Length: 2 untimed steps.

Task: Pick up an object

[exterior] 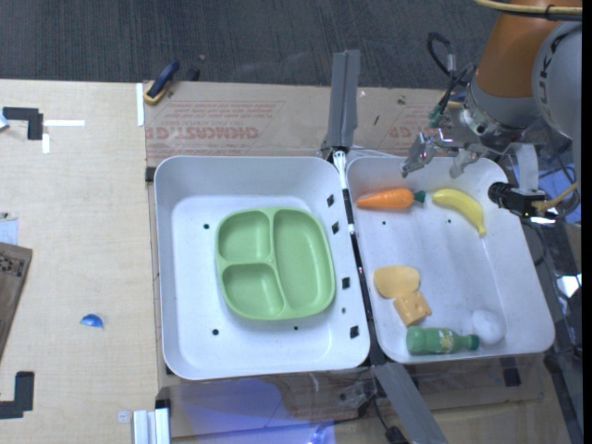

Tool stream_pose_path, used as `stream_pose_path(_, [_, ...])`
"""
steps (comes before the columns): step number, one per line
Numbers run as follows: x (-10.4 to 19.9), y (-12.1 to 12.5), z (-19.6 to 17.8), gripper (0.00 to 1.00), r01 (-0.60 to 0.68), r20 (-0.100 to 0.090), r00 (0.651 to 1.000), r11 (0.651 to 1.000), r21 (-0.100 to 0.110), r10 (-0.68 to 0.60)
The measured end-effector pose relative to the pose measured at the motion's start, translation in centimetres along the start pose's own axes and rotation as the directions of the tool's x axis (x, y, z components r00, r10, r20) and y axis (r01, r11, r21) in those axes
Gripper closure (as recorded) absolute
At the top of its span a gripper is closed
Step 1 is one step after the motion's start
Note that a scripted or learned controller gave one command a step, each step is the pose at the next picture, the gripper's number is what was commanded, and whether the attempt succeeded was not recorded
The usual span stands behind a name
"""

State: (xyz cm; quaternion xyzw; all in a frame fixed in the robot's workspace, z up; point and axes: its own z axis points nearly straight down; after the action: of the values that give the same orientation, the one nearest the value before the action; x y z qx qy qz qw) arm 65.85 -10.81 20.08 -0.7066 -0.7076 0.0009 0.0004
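Item: pincer [442,155], prongs apart, nothing between them, at the right white bin's [518,276] far edge. Your nearest targets, orange plastic carrot [386,199] and yellow plastic banana [462,207], lie unpicked; grasp and lift remain.

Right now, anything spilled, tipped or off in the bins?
Nothing spilled. The green bottle lies on its side at the right bin's near edge. The green tray sits slightly askew in the left bin. Otherwise nothing stands out.
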Motion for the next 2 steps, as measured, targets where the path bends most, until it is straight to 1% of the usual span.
stream_pose_path(1, [0.51, 0.26, 9.17, 0.0, 0.045, 0.002, 0.999, 0.999, -0.009, -0.045])
stream_pose_path(2, [1.26, 0.48, 9.43, 0.0, -0.075, 0.001, 0.997, 0.997, -0.011, 0.075])
